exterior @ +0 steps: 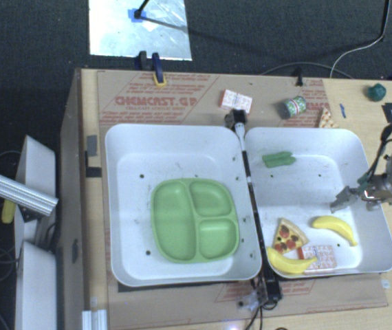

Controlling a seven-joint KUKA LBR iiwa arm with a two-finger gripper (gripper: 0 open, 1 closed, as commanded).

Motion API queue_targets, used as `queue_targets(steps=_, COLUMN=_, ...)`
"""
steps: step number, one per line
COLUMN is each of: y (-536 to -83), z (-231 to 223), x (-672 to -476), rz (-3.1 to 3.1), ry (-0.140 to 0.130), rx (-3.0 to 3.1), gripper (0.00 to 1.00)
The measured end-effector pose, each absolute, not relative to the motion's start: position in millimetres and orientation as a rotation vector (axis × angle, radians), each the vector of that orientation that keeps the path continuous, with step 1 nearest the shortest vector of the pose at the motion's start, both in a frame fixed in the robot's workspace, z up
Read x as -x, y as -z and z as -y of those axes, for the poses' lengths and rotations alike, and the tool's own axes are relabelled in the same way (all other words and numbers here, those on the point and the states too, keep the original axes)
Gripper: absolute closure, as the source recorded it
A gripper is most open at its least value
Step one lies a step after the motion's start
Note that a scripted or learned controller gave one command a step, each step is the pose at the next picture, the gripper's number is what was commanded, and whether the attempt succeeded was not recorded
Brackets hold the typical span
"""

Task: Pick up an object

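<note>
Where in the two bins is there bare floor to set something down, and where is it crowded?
Bare: right bin floor between the green block and the bananas; left bin strip behind the green divided plate. Crowded: right bin's near edge, with pizza slice, card, bananas, gripper.

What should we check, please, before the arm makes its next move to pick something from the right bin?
1. Gripper is over the right bin: ok, it sits near that bin's right side.
2. Nearest target is free to grasp: ok, the small banana lies alone just below the gripper.
3. Gripper holds nothing: cannot tell, the view is too coarse.
4. Other items crowded: not ok, the pizza slice, the larger banana and a patterned card touch or overlap.
5. Green block is away from the arm's path: ok, it lies near the bin's far wall.
</note>
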State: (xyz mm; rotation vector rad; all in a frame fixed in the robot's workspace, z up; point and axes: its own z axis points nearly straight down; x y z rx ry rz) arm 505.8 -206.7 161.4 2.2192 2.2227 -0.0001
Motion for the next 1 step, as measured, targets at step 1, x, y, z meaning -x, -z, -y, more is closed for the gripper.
queue_targets(steps=1, y=-131.2, z=206.5, x=-486.7, rz=-2.222, ry=-0.001, rx=-2.22, gripper=0.0)
